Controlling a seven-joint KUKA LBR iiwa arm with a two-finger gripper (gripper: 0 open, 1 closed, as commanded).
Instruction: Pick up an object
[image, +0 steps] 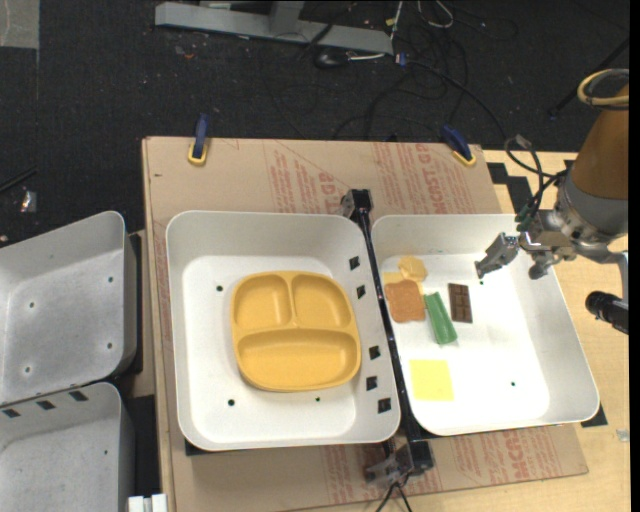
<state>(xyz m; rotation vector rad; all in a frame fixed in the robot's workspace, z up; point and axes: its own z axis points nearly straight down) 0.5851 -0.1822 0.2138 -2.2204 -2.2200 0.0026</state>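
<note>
The right bin holds a small yellow round piece, an orange-brown slab, a green bar, a dark brown bar and a flat yellow square. My gripper hangs over the bin's upper right part, to the right of and a little above the brown bar. Its two fingers are spread apart and open, with nothing between them.
A yellow divided plate lies in the left bin. A black divider runs between the bins. Two white trays lie off the bench at the left. Cables trail behind the bench.
</note>
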